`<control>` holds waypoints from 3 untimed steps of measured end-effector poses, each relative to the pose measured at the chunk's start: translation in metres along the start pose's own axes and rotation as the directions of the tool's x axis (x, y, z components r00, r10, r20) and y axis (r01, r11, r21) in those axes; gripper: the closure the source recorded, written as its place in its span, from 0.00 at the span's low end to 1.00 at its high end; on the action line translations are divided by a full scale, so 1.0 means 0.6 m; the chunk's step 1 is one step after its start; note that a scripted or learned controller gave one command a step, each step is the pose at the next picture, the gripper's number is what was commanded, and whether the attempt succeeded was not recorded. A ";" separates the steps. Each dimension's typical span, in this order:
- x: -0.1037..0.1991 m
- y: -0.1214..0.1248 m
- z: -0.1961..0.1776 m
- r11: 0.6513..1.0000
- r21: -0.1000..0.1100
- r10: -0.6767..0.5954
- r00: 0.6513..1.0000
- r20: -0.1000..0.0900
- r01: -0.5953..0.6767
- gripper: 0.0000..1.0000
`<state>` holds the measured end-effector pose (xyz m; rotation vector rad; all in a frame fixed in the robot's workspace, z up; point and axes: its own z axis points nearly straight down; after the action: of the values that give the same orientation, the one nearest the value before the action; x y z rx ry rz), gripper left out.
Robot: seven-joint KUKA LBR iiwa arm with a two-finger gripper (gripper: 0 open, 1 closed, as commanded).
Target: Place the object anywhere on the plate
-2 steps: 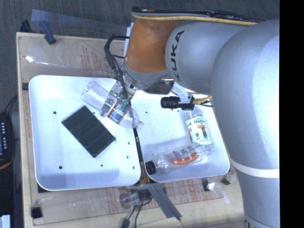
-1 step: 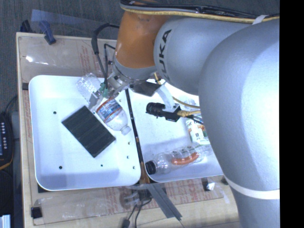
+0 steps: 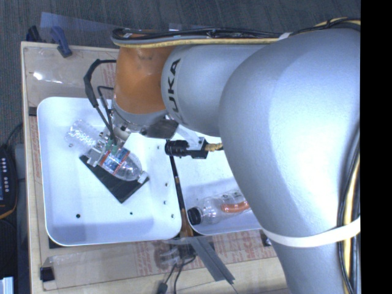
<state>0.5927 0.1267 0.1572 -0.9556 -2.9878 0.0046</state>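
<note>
My gripper [image 3: 114,164] is low over the left white bin [image 3: 67,225], with its dark body angled toward the bin's middle. A clear plastic object [image 3: 81,133] lies in that bin and sticks out from under the gripper toward the upper left. A clear rounded part [image 3: 130,168] also shows on the gripper's lower right side; I cannot tell whether it belongs to the same object. The gripper's body hides where it meets the object.
The right bin [image 3: 214,228] holds a clear bottle [image 3: 215,209] with a black cap and something orange inside. The grey arm [image 3: 269,115] with its orange band covers most of the right bin and the bench's right side. A black cable [image 3: 176,182] runs along the divide between the bins.
</note>
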 end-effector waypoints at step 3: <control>-0.033 -0.060 -0.087 0.995 -0.001 0.100 0.995 0.001 -0.100 1.00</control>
<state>0.5884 0.0859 0.2097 -1.1041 -2.9377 0.0042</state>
